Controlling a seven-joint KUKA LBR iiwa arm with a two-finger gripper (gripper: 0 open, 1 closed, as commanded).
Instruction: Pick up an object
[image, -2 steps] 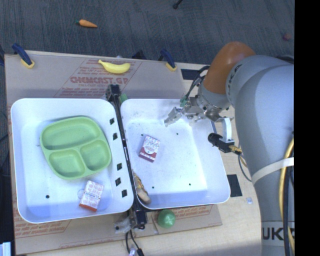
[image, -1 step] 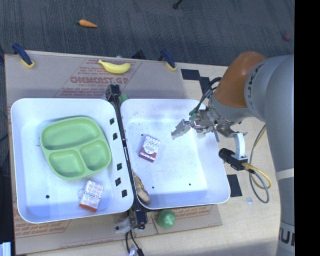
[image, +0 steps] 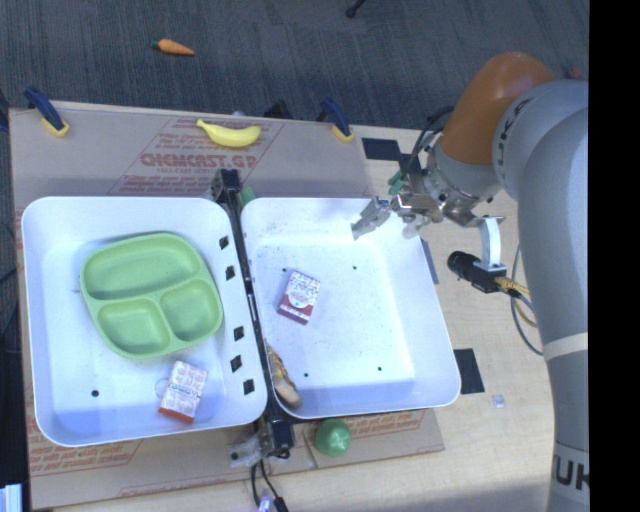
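Your arm (image: 530, 130) reached in over the right bin (image: 400, 330), its claw (image: 385, 215) hanging above that bin's far right corner. You could not tell from this angle whether the claw was open or closed, and nothing showed in its grip.

A small red-and-white box (image: 299, 296) lay flat on the right bin's floor, below and to the left of the claw, well apart from it. A tan object (image: 281, 384) rested against that bin's near left edge, farther down from the claw, too blurred to name.

In the left bin (image: 45, 330), far to the claw's left, a green tray (image: 150, 292) with three compartments sat upright. A second box (image: 183, 390) lay near the tray's lower edge, just beside it.

On the cardboard (image: 300, 150) beyond the bins, up and to the left of the claw, lay a banana (image: 230, 132). A green ball (image: 333, 437) sat on the tabletop (image: 500, 420) just past the right bin's near edge, well below the claw. A carrot (image: 175, 46) lay on the floor (image: 300, 50), farthest from the claw at upper left.
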